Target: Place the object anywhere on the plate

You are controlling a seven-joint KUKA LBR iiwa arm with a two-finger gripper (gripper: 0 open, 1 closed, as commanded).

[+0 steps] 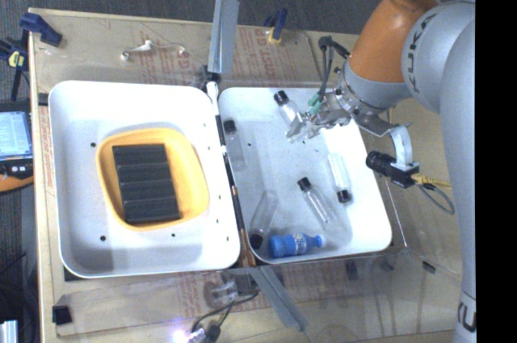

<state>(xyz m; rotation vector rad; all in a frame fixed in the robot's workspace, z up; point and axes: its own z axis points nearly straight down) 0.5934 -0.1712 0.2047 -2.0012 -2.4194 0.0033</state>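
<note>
The gripper (305, 126) hovers over a clear vial (285, 106), far from the yellow plate (107, 172); the jaws' state is unclear, so the grasp is pending.

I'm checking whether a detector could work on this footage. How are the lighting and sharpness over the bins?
Camera view: even, soft light; the white bins look bright, nearly washed out; clear vials fade into the floor; the blue bottle and yellow plate stand out; the tool looks slightly blurred.
</note>
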